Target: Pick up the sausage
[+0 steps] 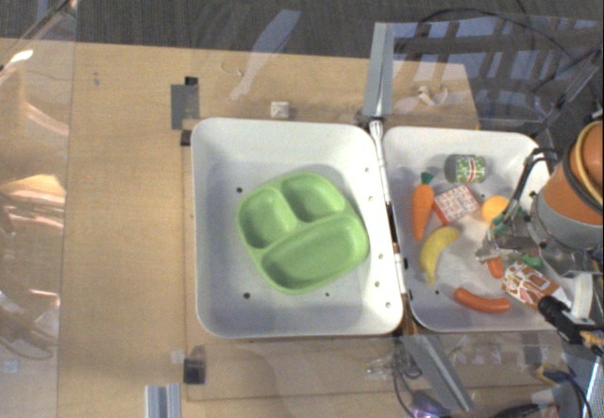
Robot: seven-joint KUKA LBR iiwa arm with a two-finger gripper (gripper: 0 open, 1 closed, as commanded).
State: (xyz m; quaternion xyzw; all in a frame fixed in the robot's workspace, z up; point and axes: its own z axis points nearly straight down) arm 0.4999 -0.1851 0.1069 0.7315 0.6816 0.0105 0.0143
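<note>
Sausage (pixel 482 301) lying flat near the front edge of the right bin (pixel 406 218), long axis roughly parallel to that edge, reddish-orange against the white floor. Claw (pixel 500 251) positioned over the right part of the same bin, just behind and slightly right of the sausage; sausage and claw are close, but nothing of the sausage sits within the claw. Whether the claw is released or clenched cannot be told at this angle. Arm (pixel 578 190) enters from the right, orange band uppermost. Other contents of the right bin: banana (pixel 436 250) just left of the sausage's far end, carrot (pixel 423 207) behind it, small printed box (pixel 457 202), green can (pixel 465 168) toward the back, orange ball (pixel 494 209) beside the claw, and a printed packet (pixel 528 283) just right of the sausage. Left bin (pixel 217 246) holds a green divided plate (pixel 302 232), well apart from the sausage. Both bins rest on the wooden worktop (pixel 113 218).
</note>
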